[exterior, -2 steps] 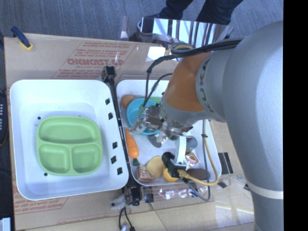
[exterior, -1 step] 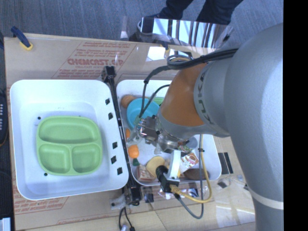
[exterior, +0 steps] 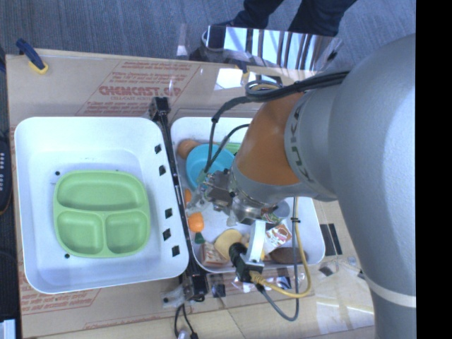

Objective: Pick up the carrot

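Grey arm point(exterior: 353, 126) fills the right bin point(exterior: 185, 129), gripper point(exterior: 215, 189) low inside, grip state hidden, with the carrot point(exterior: 195, 222) just beside it toward the divider.

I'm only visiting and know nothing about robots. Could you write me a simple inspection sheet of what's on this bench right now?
Surface: two white bins side by side, left bin and right bin, on a bench with printed cardboard.
Job's things: small orange piece, probably the carrot, lies at the right bin's left wall.
Clutter: green divided plate in the left bin; blue bowl, a yellowish piece and other small items in the right bin.
Grippers: the arm's wrist hangs over the right bin; its fingers are hidden.
Cables: yellow cable loops off the wrist.
Surroundings: a person's legs stand behind the bench.
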Tool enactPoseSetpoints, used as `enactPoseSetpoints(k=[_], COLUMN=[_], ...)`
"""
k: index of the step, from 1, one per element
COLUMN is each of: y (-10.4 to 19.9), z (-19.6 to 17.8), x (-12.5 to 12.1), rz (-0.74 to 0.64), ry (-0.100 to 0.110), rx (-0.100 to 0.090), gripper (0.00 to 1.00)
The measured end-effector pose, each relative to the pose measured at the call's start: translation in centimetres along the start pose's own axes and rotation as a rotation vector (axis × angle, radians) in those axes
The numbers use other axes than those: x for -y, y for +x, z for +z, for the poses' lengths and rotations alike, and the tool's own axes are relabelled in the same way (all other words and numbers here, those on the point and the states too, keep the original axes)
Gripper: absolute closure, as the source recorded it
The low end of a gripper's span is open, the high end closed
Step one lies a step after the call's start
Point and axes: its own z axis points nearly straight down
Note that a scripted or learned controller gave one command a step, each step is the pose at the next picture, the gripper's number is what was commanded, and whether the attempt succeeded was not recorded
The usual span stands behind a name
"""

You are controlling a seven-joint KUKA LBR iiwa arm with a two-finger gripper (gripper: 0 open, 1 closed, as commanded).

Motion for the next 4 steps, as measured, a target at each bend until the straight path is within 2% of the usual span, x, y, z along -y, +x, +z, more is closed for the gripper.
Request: enactPoseSetpoints(k=[1, 2, 3, 4], y=[-7.7, -7.7, 3.7, 9.5], z=[9.9, 9.0, -0.5, -4.2], x=[-2.8, -2.7, -6.2, -3.8], rz=[0.322, 0.311, 0.200, 0.361], ry=[0.001, 0.012, -0.007, -0.002], rx=[-0.008, -0.006, -0.011, -0.003], gripper=[0.00, 1.00, 1.00, 1.00])
